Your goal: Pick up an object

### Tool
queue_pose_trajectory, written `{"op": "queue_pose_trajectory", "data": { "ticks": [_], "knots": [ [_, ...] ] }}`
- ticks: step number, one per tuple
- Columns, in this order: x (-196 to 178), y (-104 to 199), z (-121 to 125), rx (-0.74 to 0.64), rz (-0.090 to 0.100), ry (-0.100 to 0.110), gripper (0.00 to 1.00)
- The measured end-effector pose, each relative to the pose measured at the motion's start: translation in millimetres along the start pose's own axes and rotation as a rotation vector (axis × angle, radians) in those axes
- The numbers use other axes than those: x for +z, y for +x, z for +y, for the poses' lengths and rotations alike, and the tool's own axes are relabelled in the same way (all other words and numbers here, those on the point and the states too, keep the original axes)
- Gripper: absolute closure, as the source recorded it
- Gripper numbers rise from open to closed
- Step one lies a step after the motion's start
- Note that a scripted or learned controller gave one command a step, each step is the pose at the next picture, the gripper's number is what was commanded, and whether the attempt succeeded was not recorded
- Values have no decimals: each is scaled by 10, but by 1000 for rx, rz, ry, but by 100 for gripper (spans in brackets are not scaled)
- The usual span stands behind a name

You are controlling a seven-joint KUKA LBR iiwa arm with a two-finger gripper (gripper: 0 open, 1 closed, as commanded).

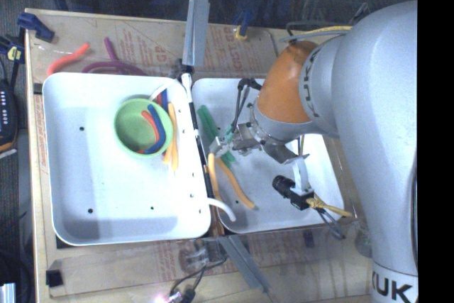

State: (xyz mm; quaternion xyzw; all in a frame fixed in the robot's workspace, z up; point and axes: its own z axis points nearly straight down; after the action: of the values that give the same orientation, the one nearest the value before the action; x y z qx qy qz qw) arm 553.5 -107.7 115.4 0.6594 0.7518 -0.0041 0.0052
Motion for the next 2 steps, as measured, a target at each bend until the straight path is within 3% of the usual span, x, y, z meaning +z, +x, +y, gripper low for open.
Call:
{"op": "queue_pose_trajectory", "data": {
  "ticks": [1,2],
  "knots": [
    [183,17,-82,-25,-10,-10,0],
    [95,51,-84,-32,-1,-3,100]
  ]
}}
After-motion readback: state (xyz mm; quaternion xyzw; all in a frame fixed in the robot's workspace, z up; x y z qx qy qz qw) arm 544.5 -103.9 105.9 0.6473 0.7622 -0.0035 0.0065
